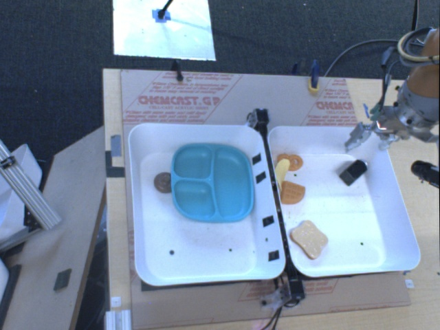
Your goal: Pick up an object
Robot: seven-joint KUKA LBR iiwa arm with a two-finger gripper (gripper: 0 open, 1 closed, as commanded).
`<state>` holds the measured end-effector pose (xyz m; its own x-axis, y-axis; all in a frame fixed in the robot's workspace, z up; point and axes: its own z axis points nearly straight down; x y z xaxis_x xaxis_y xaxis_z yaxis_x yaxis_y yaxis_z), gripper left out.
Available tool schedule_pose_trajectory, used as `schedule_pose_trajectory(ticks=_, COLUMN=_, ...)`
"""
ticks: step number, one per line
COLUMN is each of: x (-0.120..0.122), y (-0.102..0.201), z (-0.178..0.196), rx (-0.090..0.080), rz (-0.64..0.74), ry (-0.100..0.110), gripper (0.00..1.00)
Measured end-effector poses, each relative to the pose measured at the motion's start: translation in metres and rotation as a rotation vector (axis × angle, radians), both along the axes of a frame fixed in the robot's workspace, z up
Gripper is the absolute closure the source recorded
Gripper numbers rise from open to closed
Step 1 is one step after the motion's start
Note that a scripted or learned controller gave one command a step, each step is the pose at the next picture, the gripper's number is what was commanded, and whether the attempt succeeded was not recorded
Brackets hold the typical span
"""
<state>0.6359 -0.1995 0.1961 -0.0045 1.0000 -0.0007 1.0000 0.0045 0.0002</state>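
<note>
The arm reaches in from the right, and its hand hangs over the back right corner of the right bin. Whether it is apart or together, I cannot tell. Nothing shows between its tips.

The task names no one thing. Nearest the hand is a black block, lying on the bin floor just below and left of the hand, apart from it. Its long axis runs on a slant, the upper end pointing toward the back right, the lower end toward the front left.

At the left side of the same bin, near the divider, lie a yellow piece with its long axis running front to back, a round pretzel just beside it, and an orange wedge below them. A bread slice lies near the front, tilted on a diagonal, well apart from the block.

The left bin holds a blue plate with three compartments, and a brown disc touching its left rim.

Both bins rest on the table
</note>
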Motion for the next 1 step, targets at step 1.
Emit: schedule_pose_trajectory(ticks=1, x=0.0021, y=-0.0006, z=-0.0625, rx=0.001, rz=-0.001, ry=0.003, gripper=0.00)
